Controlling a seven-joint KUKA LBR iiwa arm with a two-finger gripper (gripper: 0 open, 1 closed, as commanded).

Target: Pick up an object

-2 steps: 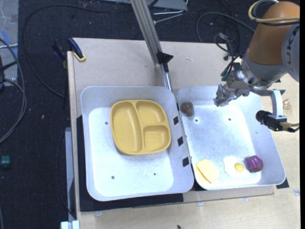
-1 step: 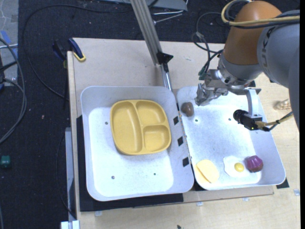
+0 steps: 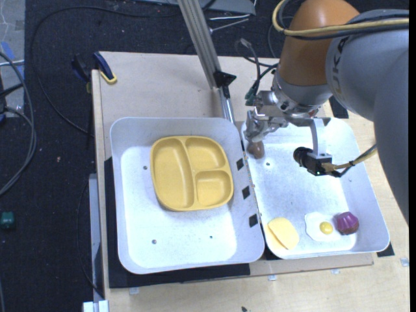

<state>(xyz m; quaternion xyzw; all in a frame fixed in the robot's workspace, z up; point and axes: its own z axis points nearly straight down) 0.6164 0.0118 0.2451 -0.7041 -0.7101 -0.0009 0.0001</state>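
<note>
**Gripper low at right bin's far-left corner**

The gripper stood over a small brown object beside the bin wall. Whether it was open, or held anything, could not be told. Risk judged: the adjacent wall could foul the gripper and spoil the pick.

Bare floor mid right bin; yellow slice, fried egg, purple piece along its front.
</note>
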